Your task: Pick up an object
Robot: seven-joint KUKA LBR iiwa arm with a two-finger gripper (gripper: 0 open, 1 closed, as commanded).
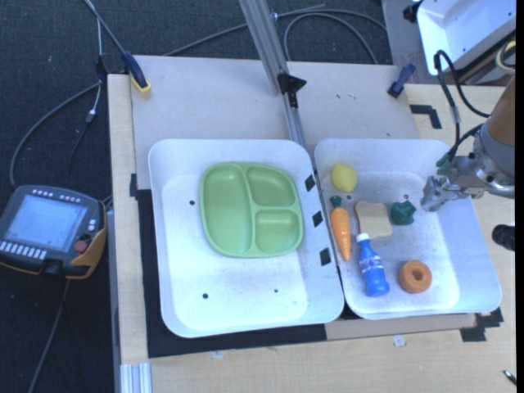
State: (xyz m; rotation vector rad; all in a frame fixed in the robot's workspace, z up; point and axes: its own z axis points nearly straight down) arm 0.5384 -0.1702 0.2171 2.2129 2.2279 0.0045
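The small dark green lump [402, 213], the likeliest target by my reading, lies on the floor of the right white bin [483, 289], and your gripper [431, 196] sits just beside it on its right, apart from it as far as you can judge. Whether the gripper is released or clenched, I cannot tell; at this slant it reads as one grey mass, and nothing shows inside it.

Just left of the green lump lies a tan flat block [372, 219], possibly touching it. Beyond that you have an orange carrot [341, 233] along the bin's left wall, a yellow lemon-like ball [344, 178] above it, a blue plastic bottle with a white cap [372, 268] below the block, and an orange ring doughnut [415, 276] near the front. The left white bin [184, 301] holds a light green divided plate [250, 210], well apart from all this.

From here, watch for a close that catches air or only clips the lump's edge, since it is small and low; a push could shove it against the tan block. A descent slightly off could also strike the bin floor.

The arm is cut off at the right edge, so you see little beyond the wrist. The lump's true shape is too small to make out, and the table [213, 97] behind is bare but for clamps
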